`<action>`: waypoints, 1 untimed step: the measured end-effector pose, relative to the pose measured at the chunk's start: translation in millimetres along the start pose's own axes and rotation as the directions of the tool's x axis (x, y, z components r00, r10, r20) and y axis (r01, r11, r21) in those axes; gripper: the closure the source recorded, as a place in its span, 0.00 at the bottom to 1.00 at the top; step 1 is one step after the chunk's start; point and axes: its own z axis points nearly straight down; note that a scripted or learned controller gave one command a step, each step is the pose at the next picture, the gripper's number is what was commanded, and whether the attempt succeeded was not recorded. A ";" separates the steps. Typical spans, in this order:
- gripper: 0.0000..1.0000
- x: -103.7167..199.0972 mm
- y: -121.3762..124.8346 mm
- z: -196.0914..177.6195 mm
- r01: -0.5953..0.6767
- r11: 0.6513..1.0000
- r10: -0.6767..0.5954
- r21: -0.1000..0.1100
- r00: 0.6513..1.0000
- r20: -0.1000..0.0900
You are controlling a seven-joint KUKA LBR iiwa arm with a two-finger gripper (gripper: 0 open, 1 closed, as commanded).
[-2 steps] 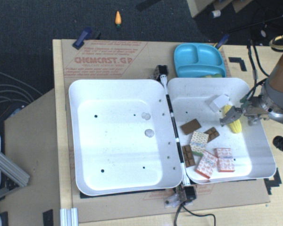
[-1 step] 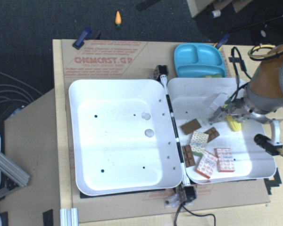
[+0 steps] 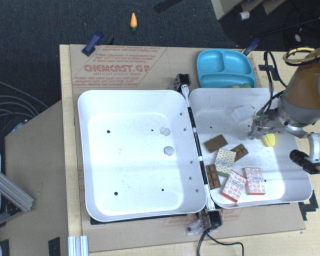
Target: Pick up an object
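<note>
Claw (image 3: 258, 126) hovers beside yellow piece (image 3: 269, 140) near right bin's (image 3: 224, 103) far edge; grip unclear. Small, light, probably slippery: pinch its middle.

The arm (image 3: 304, 97) is a rounded body with a broad orange band over a grey wrist section. A thin yellowish cable (image 3: 301, 52) loops above the band, and dark cables run down beside it. Below the wrist sits a small cluster of dark and metallic parts with thin wires, ending in the gripper (image 3: 258, 128).

Dark carpet floor (image 3: 53, 15); plywood bench top (image 3: 122, 63); grey cables (image 3: 10, 108) at left; even light.
</note>
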 end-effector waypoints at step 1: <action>0.00 1.5 0.2 0.0 0.001 1.000 -0.001 0.001 1.000 -0.003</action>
